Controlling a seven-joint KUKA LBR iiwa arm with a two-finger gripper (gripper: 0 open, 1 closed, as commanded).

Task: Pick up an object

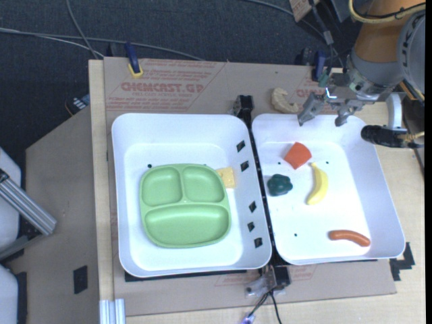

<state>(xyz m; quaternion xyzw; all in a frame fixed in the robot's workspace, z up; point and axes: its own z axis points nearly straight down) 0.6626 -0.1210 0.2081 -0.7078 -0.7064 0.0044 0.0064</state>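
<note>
The desk (169, 86) carries two shallow white bins side by side, and the right bin (378, 208) is the landmark for what follows. To its left, touching along the shared rim, sits the left bin (128, 181), which holds a green divided plate (184, 204) with a small yellow block (227, 177) at the plate's upper right corner.

The arm (388, 25) reaches in above the right bin's far rim. Its gripper (328, 115) hangs over that far rim, jaws apart with nothing between them.

Inside the right bin lie four candidates for the pick. The banana (317, 184) lies near the bin's middle, its long axis running roughly from the far rim toward the near rim. The sausage (349, 236) lies by the near right corner, its long axis running across the bin. The orange-red block (297, 155) sits in the far left part of the bin, and the dark green piece (279, 185) lies just nearer than it, toward the bin's left wall.

The orange-red block is probably the readiest target: of the four it lies closest to the jaws, a little toward the near rim and slightly left of them. A short travel inward from the far rim and then a descent would seem to bring the jaws over it.
</note>
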